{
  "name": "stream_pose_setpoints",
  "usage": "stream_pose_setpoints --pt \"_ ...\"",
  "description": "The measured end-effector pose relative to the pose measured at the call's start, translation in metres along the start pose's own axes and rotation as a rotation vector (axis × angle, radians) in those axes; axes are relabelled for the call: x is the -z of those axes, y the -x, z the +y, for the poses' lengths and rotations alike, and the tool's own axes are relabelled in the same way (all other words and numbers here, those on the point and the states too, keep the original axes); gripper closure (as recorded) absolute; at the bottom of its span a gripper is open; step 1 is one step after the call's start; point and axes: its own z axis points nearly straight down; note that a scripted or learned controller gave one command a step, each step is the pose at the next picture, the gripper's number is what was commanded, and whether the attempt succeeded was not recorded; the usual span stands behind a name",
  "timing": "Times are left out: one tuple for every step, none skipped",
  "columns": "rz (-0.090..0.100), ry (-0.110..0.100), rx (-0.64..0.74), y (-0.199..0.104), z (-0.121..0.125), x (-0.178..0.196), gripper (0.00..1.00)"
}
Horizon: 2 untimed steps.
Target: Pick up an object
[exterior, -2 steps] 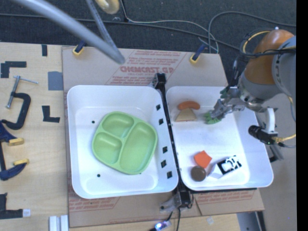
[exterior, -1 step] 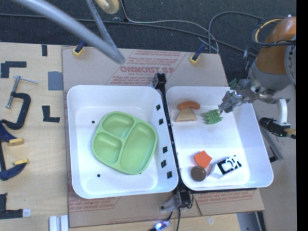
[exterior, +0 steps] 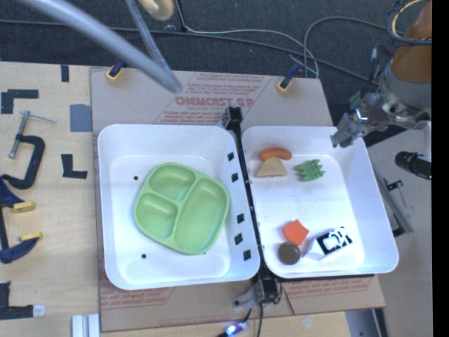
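Hovering at top-right rim of right bin (exterior: 365,209), gripper (exterior: 345,135) w/ finger state unreadable; nearest pick, green leafy toy (exterior: 309,170), lying just below-left of fingertips; sausage (exterior: 274,153) & wedge (exterior: 271,167) farther left; nothing grasped.

A robotics lab or workshop, probably: a plywood bench (exterior: 49,209) with clamps (exterior: 24,161), taped markers, trailing cables (exterior: 337,30), and two white bins (exterior: 168,135) on printed cardboard (exterior: 210,97).
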Motion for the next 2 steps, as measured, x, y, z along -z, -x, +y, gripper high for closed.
stream_pose_setpoints --pt "0.002 -0.008 0.002 -0.044 -0.013 -0.015 1.0" --pt "0.003 -0.007 0.004 -0.094 -0.025 -0.01 1.0"
